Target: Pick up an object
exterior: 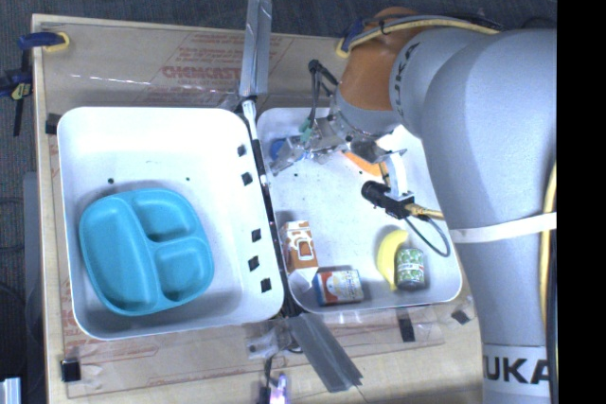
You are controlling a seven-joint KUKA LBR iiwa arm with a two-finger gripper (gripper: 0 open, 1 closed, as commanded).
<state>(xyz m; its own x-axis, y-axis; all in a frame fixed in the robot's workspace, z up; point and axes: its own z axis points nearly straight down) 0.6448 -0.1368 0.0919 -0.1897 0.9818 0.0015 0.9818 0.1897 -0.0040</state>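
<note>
Camera view, slanted down on two white bins. Left bin: blue divided tray. Right bin: small carton and lying can by the divider; yellow item touching green-labelled jar near the front right corner; orange strip mid-bin. Gripper low in the far left corner of the right bin, at a small blue item; finger state impossible to tell. Nearest candidate: that blue item, just left of the tool, apparently at the wall. Other goods well apart, toward the front.

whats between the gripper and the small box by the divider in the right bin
Bare white bin floor, in the camera view: nothing lies between the gripper and the small box.
</note>
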